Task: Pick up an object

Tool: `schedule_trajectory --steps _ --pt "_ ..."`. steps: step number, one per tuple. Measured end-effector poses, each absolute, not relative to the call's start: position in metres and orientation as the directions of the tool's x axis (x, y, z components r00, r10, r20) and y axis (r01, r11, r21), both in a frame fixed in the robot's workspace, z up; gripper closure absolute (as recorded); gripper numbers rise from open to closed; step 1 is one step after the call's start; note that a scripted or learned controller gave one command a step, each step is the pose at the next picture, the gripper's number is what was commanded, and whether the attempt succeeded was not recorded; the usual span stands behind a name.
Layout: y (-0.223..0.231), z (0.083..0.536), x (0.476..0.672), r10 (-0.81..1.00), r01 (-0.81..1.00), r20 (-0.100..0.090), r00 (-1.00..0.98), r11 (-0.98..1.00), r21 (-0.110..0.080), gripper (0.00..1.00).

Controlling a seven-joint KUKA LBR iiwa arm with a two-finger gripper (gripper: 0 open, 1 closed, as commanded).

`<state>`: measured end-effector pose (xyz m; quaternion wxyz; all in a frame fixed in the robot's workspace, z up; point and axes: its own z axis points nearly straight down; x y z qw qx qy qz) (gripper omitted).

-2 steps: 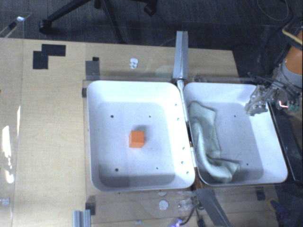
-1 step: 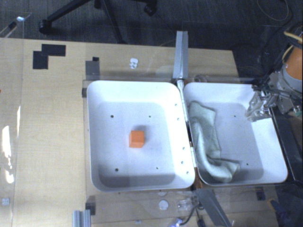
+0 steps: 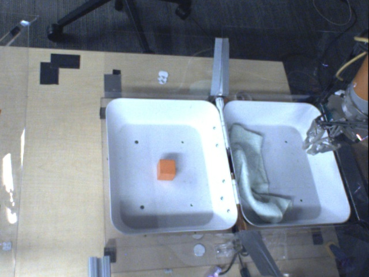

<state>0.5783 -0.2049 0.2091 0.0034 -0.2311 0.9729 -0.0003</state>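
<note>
The gripper (image 3: 320, 138) is hanging over the right bin's (image 3: 300, 117) far-right rim; I cannot tell its state. It is needing to come down squarely over the grey cloth (image 3: 251, 172) lying just left of it, or the orange cube (image 3: 166, 169) well left, 1 bin over.

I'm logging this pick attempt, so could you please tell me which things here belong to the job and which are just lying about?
Job:
- orange cube, left bin
- grey cloth, right bin
- gripper

Lying about:
- office chair base
- black tape marks
</note>
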Motion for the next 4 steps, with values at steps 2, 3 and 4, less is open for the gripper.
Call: schedule_trajectory --steps 2,3,4 --pt "-0.205 0.198 0.543 -0.789 -0.789 -0.004 -0.614 0.614 -0.002 1.0" --pt "-0.205 0.21 0.536 -0.92 -0.92 -0.004 -0.393 0.393 -0.004 1.0" --pt "-0.204 0.191 0.546 -0.987 -0.987 -0.004 -0.162 0.162 -0.004 1.0"
